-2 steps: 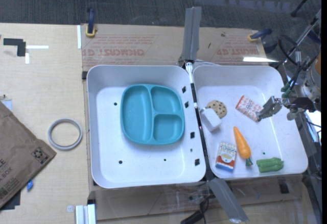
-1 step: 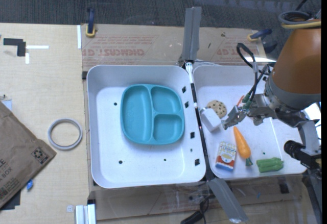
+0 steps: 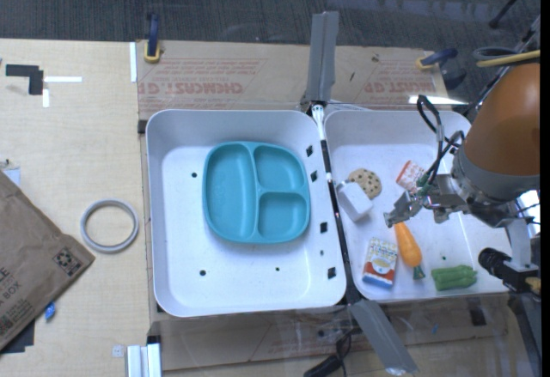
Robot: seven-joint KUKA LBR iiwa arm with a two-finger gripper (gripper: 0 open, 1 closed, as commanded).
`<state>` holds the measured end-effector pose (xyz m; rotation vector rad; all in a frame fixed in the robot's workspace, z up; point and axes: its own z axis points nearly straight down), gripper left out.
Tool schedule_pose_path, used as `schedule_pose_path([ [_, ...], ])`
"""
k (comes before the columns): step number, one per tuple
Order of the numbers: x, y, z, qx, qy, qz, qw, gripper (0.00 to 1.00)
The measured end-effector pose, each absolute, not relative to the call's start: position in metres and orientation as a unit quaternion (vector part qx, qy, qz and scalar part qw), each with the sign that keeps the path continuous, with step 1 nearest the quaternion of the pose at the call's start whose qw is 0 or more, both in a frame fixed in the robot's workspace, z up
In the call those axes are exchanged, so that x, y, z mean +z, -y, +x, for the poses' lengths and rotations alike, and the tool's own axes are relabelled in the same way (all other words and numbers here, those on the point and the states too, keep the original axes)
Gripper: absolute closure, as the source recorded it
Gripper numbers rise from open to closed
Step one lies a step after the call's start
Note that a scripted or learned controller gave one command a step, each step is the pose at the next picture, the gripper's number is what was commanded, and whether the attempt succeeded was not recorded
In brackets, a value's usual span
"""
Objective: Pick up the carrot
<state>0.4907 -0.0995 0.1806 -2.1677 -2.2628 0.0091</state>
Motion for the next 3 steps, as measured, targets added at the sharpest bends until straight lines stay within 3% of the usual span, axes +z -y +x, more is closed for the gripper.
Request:
schedule_pose_path([
  [1, 0.188, 0.077, 0.479, 0.0022, 0.769, -0.639, 0.004, 0.00],
  [2, 0.088, 0.106, 0.507, 0.0015, 0.758, -0.652, 0.003, 0.00],
  [3, 0.094, 0.107, 0.507, 0.0033, 0.758, -0.652, 0.005, 1.00],
])
